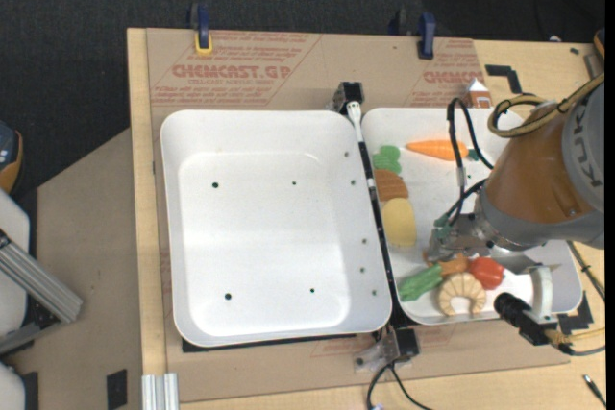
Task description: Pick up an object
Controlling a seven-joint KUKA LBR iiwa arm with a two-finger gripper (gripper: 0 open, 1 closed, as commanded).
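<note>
Right bin (423,122): carrot (437,149), green piece (387,156), brown piece (388,183), yellow piece (400,222), green pod (421,283), red piece (487,273), pale ridged item (461,295), possibly a shrimp. My gripper (444,250) hovers among them. Left bin (264,221): white.

The arm (553,178) is showing a grey casing, a broad orange band and black cables looping along it.

surface: flat tan paper-covered bench board (279,62) with red lettering | on it: two shallow white plastic bins side by side, left bin (183,206), right bin (423,125), rims touching | back edge: two blue clamps (201,18)
</note>
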